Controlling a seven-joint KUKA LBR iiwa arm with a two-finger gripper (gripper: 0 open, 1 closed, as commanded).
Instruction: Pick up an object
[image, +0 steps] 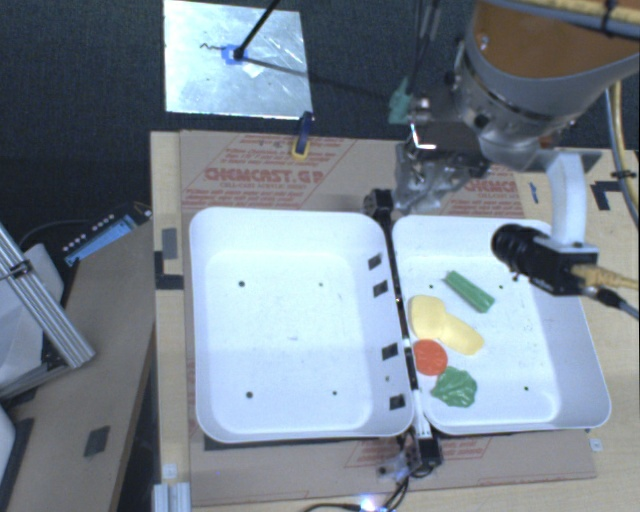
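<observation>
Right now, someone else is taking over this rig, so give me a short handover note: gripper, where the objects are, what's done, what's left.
Gripper: raised above the back edge of the bench, behind the bins; I cannot tell how its fingers stand, and nothing shows held in it.
Objects: all four lie in the right bin, near its left wall: green block, yellow piece, orange-red disc touching the yellow piece, green leafy piece.
Left bin: holds none of them.
Done: no pick yet.
Left: descend on one object, grasp, lift.
</observation>
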